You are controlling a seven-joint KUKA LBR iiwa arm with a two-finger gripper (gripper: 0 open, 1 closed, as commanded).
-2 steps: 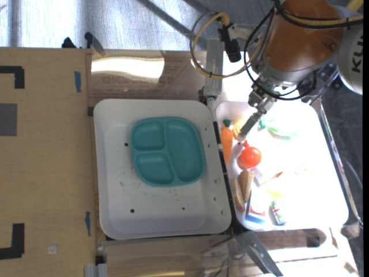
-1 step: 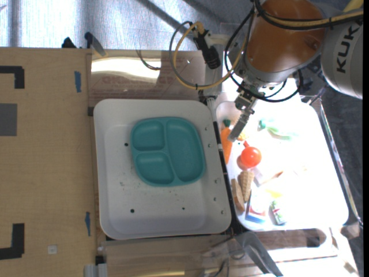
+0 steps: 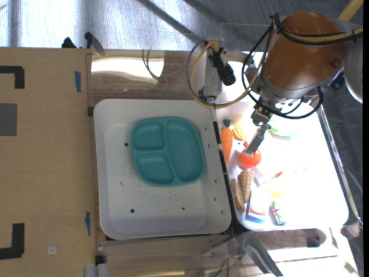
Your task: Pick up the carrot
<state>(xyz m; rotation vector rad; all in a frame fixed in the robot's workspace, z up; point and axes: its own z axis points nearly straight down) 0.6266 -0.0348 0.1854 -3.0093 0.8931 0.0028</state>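
Observation:
The carrot [image 3: 226,142] is orange with a small green top. It lies lengthwise along the left wall of the right bin [image 3: 323,172], green end toward the back. My gripper [image 3: 253,148] hangs over that bin, a little to the right of the carrot. Its tip is right above a red-orange tomato-like ball [image 3: 251,160]. The carrot lies apart from the gripper.
A teal divided plate [image 3: 168,150] rests in the left bin [image 3: 115,201]. Around the gripper lie a yellow piece [image 3: 238,133], an ice cream cone [image 3: 246,184] and small bright items [image 3: 275,212]. The wall between the two bins runs just left of the carrot.

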